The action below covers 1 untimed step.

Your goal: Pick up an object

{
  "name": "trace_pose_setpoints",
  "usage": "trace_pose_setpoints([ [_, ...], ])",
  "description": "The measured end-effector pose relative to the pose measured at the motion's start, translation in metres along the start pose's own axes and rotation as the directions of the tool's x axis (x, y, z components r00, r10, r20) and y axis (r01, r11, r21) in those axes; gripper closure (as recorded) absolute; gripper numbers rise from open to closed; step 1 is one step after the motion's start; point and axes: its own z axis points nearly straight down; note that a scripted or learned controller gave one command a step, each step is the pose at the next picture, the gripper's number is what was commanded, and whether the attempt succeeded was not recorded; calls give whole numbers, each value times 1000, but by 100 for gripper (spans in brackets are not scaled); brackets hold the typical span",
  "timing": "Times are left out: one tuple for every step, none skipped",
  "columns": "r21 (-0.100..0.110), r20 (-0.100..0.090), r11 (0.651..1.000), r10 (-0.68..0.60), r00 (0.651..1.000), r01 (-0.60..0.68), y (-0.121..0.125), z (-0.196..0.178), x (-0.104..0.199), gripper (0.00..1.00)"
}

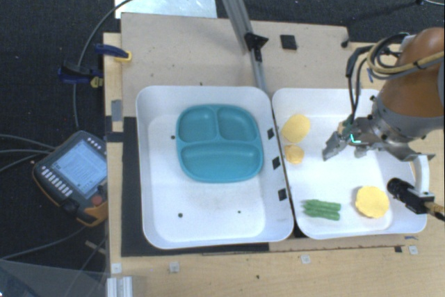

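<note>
You've got the gripper over the right bin; can't tell its grip state. Nearest objects: small yellow piece and larger yellow piece, both just left of it. Green beans and yellow disc lie toward the near rim.

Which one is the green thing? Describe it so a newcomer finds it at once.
Start at the right white bin, the one the gripper hangs over. Go to its near edge: the green object lies there, flat, left of a round yellow piece. It is the one green item in that bin, long and narrow, while its neighbours are yellow and rounded.
</note>
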Motion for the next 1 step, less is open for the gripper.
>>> trace_pose_setpoints([
  [-2, 0, 1000, 0, 1000, 0, 0, -1, 0, 0],
])
